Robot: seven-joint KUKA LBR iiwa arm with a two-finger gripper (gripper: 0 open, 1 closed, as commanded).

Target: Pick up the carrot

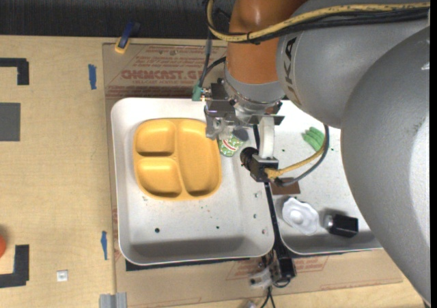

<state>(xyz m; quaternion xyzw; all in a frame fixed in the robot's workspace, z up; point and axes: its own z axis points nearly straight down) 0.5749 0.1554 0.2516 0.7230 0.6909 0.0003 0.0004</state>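
Observation:
My gripper [229, 129] hangs over the right side of the left bin [130, 231], close to the divider between the two bins. The grey arm with its orange band covers it from above. Just below it sits a small round thing [231, 145] with green, white and red markings, next to the right rim of a yellow divided plate [176, 156]. I cannot tell whether that thing touches the gripper. A small orange-red shape [2, 246] lies on the bench at the far left edge, cut off by the frame; what it is I cannot tell.
The yellow plate fills the upper half of the left bin. In the right bin [341, 245] lie a green piece [314, 138], a white crumpled thing [300, 215] and a black object [341, 224]. A cable [300, 163] loops from the wrist over the divider.

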